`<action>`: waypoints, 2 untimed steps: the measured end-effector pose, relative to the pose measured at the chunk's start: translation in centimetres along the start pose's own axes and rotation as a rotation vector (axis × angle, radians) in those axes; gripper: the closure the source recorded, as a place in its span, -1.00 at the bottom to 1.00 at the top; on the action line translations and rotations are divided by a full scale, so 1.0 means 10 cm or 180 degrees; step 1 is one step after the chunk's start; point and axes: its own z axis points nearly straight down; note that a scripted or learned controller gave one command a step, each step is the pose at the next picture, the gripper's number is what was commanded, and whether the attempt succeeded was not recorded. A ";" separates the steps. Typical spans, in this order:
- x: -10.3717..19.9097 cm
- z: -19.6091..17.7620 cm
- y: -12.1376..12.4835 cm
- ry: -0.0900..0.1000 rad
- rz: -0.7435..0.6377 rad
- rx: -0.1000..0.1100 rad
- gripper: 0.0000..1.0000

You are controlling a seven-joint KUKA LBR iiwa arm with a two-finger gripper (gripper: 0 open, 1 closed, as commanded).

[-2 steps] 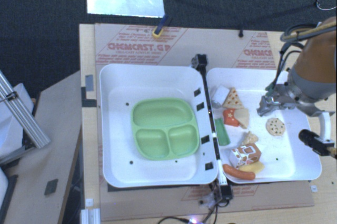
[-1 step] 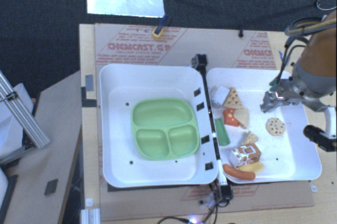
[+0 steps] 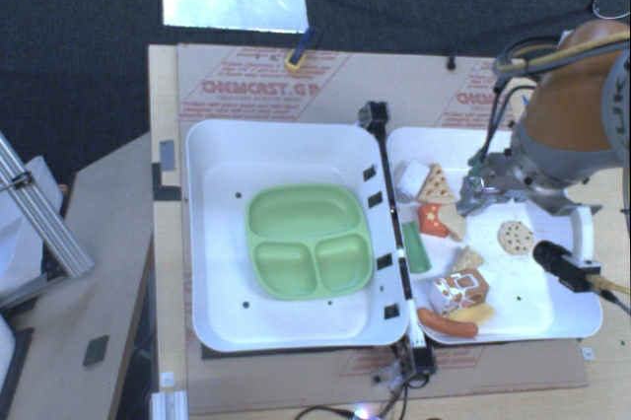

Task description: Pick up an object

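From above, at a slant: two shallow white bins side by side on a bench of brown board (image 3: 266, 83) printed with red lettering. In the left bin (image 3: 212, 211), a green divided plate (image 3: 306, 241) lying flat near the middle, three compartments, nothing in them. In the right bin (image 3: 562, 315), a scatter of toy food, mostly crowded toward the wall shared with the left bin: a white block (image 3: 407, 177) at the far end, touching a pizza slice (image 3: 436, 186) just beside it; nearer, a red piece (image 3: 431, 220) with a tan wedge (image 3: 455, 227) against it; a green strip (image 3: 416, 250) along the shared wall; a small tan triangle (image 3: 468, 259); a little printed carton (image 3: 461, 290); at the near edge a red sausage (image 3: 447, 323) with a yellow piece (image 3: 479, 314) touching it. Apart from these, toward the bin's middle, a round cookie (image 3: 515, 237) with dark chips. Reaching in from the right, the grey arm (image 3: 572, 122), orange band (image 3: 596, 38) above the wrist. Low over the right bin, the gripper (image 3: 472, 195), just right of the pizza slice and above the tan wedge. Claw's state: cannot tell, too blurred and too small to read. Nothing seen held in it; all the toys lying in the bin.
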 end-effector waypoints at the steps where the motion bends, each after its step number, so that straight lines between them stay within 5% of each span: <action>1: 0.50 0.03 0.15 -0.0001 -0.0003 -0.0004 1.00; 2: 1.03 -0.07 0.15 0.0000 -0.0004 -0.0004 1.00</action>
